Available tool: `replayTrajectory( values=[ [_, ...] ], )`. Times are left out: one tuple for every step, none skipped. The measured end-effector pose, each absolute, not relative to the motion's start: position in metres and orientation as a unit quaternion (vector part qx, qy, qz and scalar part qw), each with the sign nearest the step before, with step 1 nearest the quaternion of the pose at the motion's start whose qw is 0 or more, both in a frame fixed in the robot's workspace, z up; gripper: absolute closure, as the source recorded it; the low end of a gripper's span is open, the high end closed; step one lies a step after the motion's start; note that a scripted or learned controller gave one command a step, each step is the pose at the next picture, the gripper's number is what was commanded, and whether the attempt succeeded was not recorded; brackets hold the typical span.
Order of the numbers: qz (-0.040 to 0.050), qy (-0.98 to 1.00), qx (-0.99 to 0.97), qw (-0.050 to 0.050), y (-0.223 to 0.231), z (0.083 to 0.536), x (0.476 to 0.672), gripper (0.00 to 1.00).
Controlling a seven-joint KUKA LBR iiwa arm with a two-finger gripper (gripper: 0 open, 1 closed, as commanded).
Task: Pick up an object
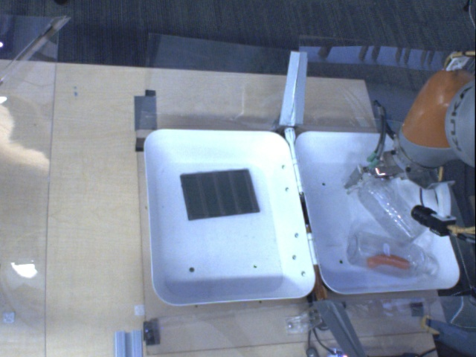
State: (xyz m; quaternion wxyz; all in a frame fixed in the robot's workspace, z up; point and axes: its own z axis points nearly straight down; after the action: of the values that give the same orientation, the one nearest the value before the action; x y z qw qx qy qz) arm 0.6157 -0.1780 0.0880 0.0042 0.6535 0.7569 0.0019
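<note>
Over the right bin's (327,199) far right side hangs the gripper (381,171), the arm (439,121) reaching in past the bin's right edge. Just below it a clear bottle (387,208) lies slanted toward the bin's middle. A clear cup (390,255) with an orange piece (388,262) inside rests near the bin's near right corner. A dark mat (220,193) lies flat in the left bin (223,274).
</note>
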Motion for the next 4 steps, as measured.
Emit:
replayTrajectory(
  values=[
    [0.0012, 0.739, 0.674, 0.002, -0.205, 0.104, 0.560, 0.00],
    [0.0044, 0.757, 0.654, 0.009, -0.206, 0.091, 0.538, 0.00],
    [0.0061, 0.757, 0.653, 0.012, -0.205, 0.103, 0.541, 1.00],
    [0.0012, 0.802, 0.597, 0.003, -0.162, 0.175, 0.610, 1.00]
  ],
)
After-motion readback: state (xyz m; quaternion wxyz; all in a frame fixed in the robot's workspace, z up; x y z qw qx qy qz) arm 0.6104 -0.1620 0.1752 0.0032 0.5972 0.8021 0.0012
